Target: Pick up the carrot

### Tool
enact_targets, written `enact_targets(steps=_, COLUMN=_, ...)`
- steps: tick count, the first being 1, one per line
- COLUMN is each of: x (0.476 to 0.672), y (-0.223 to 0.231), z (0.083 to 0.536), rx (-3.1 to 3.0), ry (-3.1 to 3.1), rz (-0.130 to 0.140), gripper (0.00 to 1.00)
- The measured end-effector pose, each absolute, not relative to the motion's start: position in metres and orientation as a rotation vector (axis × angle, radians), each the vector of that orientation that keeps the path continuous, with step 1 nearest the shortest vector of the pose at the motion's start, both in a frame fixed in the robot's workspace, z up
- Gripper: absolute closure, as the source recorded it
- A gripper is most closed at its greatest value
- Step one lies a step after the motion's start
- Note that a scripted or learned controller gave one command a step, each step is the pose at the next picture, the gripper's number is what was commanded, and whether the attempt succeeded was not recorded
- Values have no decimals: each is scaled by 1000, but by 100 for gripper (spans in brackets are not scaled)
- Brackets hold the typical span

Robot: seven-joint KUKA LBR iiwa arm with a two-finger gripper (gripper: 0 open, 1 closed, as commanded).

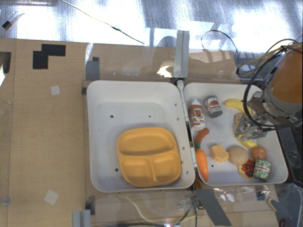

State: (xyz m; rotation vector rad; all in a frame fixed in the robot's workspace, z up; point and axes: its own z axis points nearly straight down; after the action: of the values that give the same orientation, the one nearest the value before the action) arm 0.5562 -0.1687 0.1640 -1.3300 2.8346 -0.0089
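The orange carrot point(202, 164) lies along the left wall of the right bin point(279, 171), near its front corner, green tip pointing toward the back. My gripper point(247, 126) hangs over the right side of that bin, well to the right of the carrot and a little farther back. It sits just above a yellow banana piece point(246, 139). The arm's orange band point(289, 79) rises above it at the right edge.
The right bin also holds a small carton point(196, 115), a can point(214, 106), a banana point(233, 104), a red sausage point(201, 135), a cheese wedge point(219, 152), a potato point(238, 155), an onion point(258, 152) and a green box point(262, 169). A yellow divided plate point(149, 156) lies in the left bin point(102, 126).
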Motion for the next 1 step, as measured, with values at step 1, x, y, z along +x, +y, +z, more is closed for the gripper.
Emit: enact_targets(steps=1, x=596, y=-206, z=258, rx=-1751, ry=2595, rz=-14, gripper=100)
